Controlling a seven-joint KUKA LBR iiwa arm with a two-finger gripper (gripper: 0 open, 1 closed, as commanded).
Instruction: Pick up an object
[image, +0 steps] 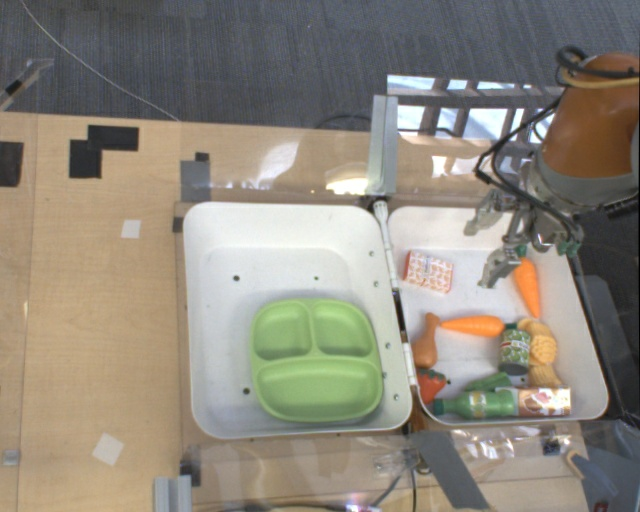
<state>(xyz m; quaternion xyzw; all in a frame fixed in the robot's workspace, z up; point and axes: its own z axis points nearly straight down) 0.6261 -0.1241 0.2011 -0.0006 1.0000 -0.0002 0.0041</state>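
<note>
You see an upright orange carrot (527, 286) near the right wall of the right bin (597, 385), its top touching the gripper (508, 262). Whether the carrot is gripped, you cannot tell. A second carrot (472, 325) lies flat just left of it, beside a green can (515, 348). A green bottle (500, 402) lies along the front. Farther left, a patterned packet (428, 272). The left bin (210, 400) holds a green divided plate (315, 360).
</note>
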